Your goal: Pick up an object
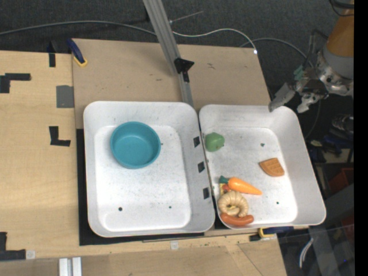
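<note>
Though my gripper (290, 96) hangs past the right bin's (287, 119) far right corner, blur keeps me from telling its state. That bin holds a green ball (214, 142), orange wedge (272, 167), carrot (242, 186) and pretzel (233, 202). A blue bowl (135, 145) sits in the left bin (98, 177).

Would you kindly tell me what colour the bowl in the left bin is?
The bowl is teal blue, plainest in the overhead camera view.
</note>
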Action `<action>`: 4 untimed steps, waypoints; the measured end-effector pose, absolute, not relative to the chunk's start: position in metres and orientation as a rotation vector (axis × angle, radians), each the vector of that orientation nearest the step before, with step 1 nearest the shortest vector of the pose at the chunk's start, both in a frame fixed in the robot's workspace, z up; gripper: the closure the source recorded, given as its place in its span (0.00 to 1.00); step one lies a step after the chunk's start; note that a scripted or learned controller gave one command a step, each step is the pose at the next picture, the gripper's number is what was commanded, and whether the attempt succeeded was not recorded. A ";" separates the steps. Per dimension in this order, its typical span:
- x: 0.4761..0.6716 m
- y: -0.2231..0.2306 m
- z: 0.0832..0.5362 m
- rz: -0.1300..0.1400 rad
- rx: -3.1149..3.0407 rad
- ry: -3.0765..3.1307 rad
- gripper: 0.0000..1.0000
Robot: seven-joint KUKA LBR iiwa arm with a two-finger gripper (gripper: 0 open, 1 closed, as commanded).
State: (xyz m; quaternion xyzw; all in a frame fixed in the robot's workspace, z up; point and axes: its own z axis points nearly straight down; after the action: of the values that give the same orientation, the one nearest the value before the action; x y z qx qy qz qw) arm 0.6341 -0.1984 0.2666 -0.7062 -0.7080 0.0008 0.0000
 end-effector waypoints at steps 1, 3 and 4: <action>0.634 -0.198 0.267 0.003 -2.219 -2.223 0.00; 0.648 -0.197 0.171 0.006 -2.215 -2.223 0.00; 0.648 -0.204 0.110 0.009 -2.216 -2.219 0.00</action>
State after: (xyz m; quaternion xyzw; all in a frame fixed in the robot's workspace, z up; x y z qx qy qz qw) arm 0.6480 -0.2038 0.1098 -0.7066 -0.7076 0.0028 0.0027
